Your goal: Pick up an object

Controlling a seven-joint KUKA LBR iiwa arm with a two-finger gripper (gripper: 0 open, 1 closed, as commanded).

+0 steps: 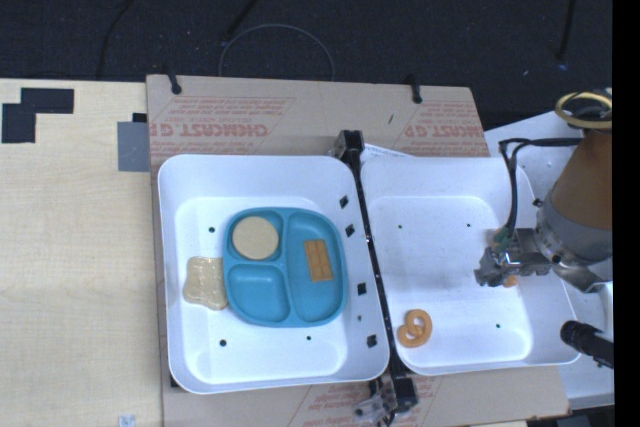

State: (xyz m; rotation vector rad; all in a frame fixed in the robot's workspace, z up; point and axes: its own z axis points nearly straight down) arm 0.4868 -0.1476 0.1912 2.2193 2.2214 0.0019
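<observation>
Pincer hangs low over the right bin's right side; you cannot tell its state. Your likeliest target, the orange pretzel-like ring, lies near that bin's front-left corner, well apart, free for a top-down approach.

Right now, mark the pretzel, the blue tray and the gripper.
pretzel (415, 328): camera view, on its looped middle.
blue tray (262, 295): camera view, on its lower-left compartment floor.
gripper (497, 272): camera view, at its tip.
</observation>
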